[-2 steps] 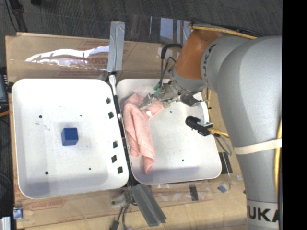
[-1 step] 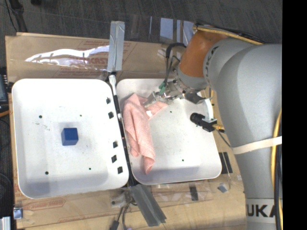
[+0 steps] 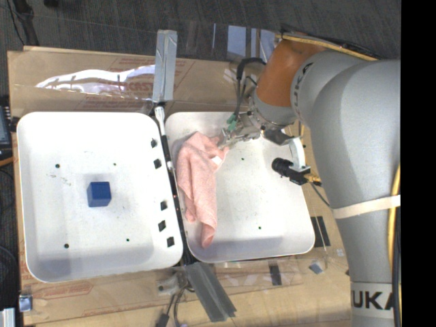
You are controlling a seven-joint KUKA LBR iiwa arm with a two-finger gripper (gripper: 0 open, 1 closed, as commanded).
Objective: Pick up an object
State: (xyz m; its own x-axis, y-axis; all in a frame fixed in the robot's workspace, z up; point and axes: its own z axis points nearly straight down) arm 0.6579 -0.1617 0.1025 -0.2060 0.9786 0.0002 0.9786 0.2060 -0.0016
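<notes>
A pink cloth (image 3: 197, 182) lies crumpled along the left side of the right bin (image 3: 272, 216), stretching from the back towards the front wall. My gripper (image 3: 228, 135) is low at the back of that bin, right at the cloth's upper right corner, and seems to touch the fabric there. The wrist and the orange band (image 3: 279, 80) cover what is behind it. A small blue cube (image 3: 99, 193) sits alone on the floor of the left bin (image 3: 41, 155), far from the gripper.
The grey arm (image 3: 354, 148) covers the right side of the scene and overhangs the right bin's far right corner. A raised divider with black clips (image 3: 163, 182) separates the two bins. Brown cardboard (image 3: 88, 80) lies behind them.
</notes>
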